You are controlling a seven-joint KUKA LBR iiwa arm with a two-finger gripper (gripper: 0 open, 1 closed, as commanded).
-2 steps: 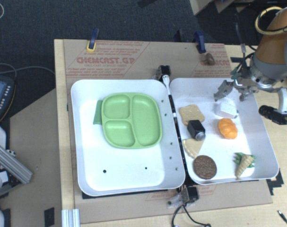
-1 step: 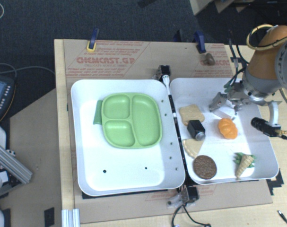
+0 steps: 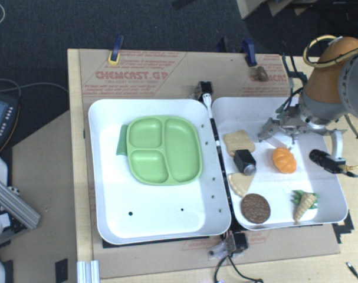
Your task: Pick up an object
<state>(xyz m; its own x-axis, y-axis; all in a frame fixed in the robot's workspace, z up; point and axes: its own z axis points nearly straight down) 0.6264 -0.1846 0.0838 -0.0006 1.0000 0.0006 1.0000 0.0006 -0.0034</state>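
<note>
The right bin (image 3: 332,208) holds several small objects: an orange fruit (image 3: 283,160), a black can (image 3: 245,161) lying on its side, a tan bread piece (image 3: 238,140), a pale wedge (image 3: 240,184), a brown round patty (image 3: 255,207) and a yellow corn cob with green husk (image 3: 303,203). My gripper (image 3: 280,133) hangs over the bin's far part, just beyond the orange fruit and right of the bread. Its fingers are spread open with nothing between them.
The left bin (image 3: 108,181) bears a green divided plate (image 3: 164,149). A ridge where the two bins meet (image 3: 217,158) runs between them. The arm's grey and orange wrist (image 3: 329,81) looms over the right bin's far right corner.
</note>
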